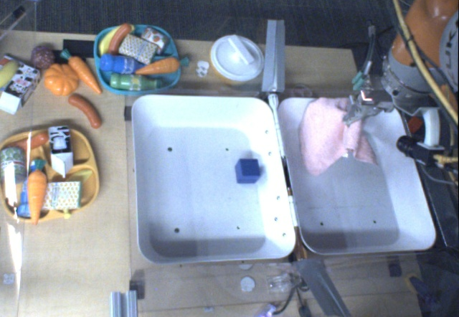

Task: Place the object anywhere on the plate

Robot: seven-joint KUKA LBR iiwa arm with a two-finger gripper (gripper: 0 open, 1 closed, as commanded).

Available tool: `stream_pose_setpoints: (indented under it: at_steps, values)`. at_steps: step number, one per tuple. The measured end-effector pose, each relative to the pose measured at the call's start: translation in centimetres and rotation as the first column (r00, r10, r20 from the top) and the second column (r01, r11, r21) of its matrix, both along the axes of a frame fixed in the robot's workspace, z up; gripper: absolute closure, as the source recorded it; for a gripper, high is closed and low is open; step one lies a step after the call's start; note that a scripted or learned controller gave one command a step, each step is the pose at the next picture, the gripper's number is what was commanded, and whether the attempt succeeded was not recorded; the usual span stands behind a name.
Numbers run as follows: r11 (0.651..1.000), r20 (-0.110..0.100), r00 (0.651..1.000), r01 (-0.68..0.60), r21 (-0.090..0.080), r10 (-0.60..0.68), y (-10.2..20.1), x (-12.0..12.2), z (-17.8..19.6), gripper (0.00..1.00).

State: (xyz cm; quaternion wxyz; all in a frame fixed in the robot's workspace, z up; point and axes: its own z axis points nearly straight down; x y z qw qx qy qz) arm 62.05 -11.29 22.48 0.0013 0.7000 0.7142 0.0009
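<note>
Camera view, looking down on the bench.

Counted: two white bins, the left bin [186, 240] and the right bin [419, 226], side by side. One blue cube [248, 170], alone near the middle of the left bin, a little toward its right wall. One pink cloth [323, 138], bunched in the far half of the right bin, nearer its left wall. One gripper [356, 113], low over the cloth's right edge near the right bin's far wall. Open or closed: cannot tell, and no saying whether any cloth is caught in it.

Beyond the bins: one round white dish [239, 57] at the bench's far edge, one blue bowl [106, 82] heaped with toy food near the far left corner, and one yellow plate [90, 165] at the left edge, already crowded with toys.

Probably the cloth as the thing to move, judging by where the gripper sits; possibly the cube.

Risks, as judgement only:
- Thin pinch on a cloth edge, so likely slipping free on the lift.
- Limp fabric trailing, liable to snag the wall between the bins.
- Long carry to the yellow plate across the left bin, with room to drop.
- Crowded plate, so little bare surface; landing half off the rim or knocking toys quite possible.
- Wrong thing chosen, the cube left untouched.
</note>
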Motion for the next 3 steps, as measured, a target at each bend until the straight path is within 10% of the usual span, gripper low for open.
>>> stream_pose_setpoints:
  at_steps: [1, 2, 3]
  values:
    - [0.919, 0.000, 0.919, -0.393, -0.001, 0.393, 4.6, -0.2, 0.8, 1.00]
    - [0.692, 0.000, 0.692, -0.722, -0.001, 0.722, 9.5, -1.3, -0.2, 1.00]
    - [0.355, 0.000, 0.355, -0.935, -0.004, 0.935, 14.5, -0.9, 0.2, 1.00]
